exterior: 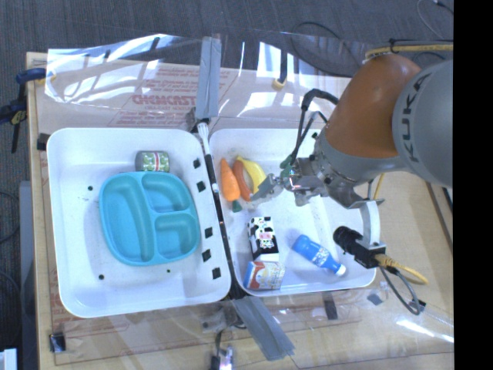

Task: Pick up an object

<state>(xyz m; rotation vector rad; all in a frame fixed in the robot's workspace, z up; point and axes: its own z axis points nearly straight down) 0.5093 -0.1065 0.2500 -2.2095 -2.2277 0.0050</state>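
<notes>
— While the grey arm (408, 122) reaches in over the right bin (350, 280), where does its gripper (271, 187) sit?

— Take the divider (209, 206) between the two bins as the mark. The gripper hangs just to the right of it, over the upper half of the right bin, with its tip beside the banana (253, 172).

— Are the fingers clenched or released?

— I cannot tell; they are small and dark against the toys, and nothing is plainly seen between them.

— What lies near the divider on that side?

— An orange carrot (229, 182) lies closest to it, nearly touching, with the yellow banana just beyond the carrot. Lower down, a black-and-white cow-pattern carton (263, 236) stands near the divider, and below that an orange and white carton (264, 274) lies at the bin's bottom edge. Farther right of the divider, a blue bottle (317, 254) lies tilted on the bin floor, well apart from the carrot.

— And to the left of the divider?

— A turquoise divided tray (149, 218) lies flat in the left bin (69, 284), and a small green can (152, 161) lies just above it. Both bins rest on the surface (92, 91), under clear plastic sheeting.
</notes>
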